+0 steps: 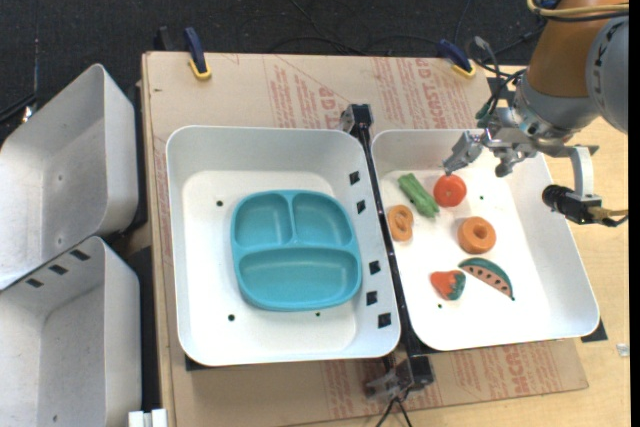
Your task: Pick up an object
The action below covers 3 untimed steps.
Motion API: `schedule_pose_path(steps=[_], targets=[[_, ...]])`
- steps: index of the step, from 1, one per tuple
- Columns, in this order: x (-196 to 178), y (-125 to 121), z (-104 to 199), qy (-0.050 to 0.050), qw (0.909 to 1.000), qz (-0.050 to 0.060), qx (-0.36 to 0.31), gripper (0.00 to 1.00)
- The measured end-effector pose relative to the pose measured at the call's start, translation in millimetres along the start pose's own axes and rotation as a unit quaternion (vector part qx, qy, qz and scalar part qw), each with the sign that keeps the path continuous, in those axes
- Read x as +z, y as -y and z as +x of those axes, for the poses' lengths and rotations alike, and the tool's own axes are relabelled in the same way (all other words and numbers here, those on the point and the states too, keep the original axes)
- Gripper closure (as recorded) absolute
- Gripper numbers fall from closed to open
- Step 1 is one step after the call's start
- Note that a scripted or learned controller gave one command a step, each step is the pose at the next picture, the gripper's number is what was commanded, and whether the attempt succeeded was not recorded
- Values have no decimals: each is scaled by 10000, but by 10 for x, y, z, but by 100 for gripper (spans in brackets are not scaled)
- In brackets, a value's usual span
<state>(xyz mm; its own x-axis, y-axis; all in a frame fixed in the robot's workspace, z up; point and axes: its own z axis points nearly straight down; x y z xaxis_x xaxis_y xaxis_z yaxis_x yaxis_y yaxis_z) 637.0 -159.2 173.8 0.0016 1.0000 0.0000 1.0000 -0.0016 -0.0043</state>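
Note:
In the right bin (560,305) lie a green pod (418,194), a red tomato (450,190), an orange ring (400,222), an orange round piece (477,235), a strawberry (448,284) and a watermelon slice (488,276). My gripper (485,158) hangs over the back of this bin, just up and to the right of the tomato. Its fingers are spread open and nothing is between them.
The left bin (190,215) holds a blue divided plate (296,249). A black divider (375,225) runs between the two bins. Two more white bins (60,175) stand off the bench at the left. Blue-and-yellow clamps (197,52) sit on the bench's back edge.

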Motion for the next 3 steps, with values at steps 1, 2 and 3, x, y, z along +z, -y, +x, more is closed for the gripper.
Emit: schedule_pose_path(steps=[1,2,3], targets=[[433,-3,54,1,10000,-14,-15,0],[305,-14,53,7,10000,-37,-15,100],[-127,-42,61,7,10000,-50,-20,100]])
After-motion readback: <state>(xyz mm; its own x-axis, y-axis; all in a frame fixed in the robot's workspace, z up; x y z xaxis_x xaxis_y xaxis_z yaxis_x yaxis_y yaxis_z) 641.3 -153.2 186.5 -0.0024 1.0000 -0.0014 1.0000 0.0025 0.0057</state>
